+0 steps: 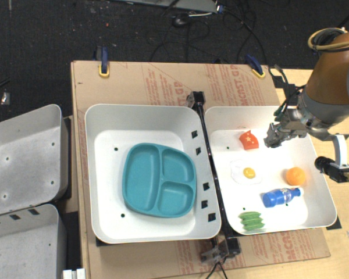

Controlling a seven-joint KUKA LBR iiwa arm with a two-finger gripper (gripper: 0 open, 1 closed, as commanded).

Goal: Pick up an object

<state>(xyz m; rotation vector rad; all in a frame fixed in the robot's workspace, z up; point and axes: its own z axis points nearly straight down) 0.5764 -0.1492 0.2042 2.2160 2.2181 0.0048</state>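
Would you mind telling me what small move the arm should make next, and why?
Probably a short shift left and down onto the red-orange block. The gripper hovers just right of it in the right bin, apparently holding nothing, and that block looks nearer than the orange ball or blue bottle.

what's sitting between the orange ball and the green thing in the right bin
In the camera view, the blue bottle lies on its side between the orange ball and the green thing.
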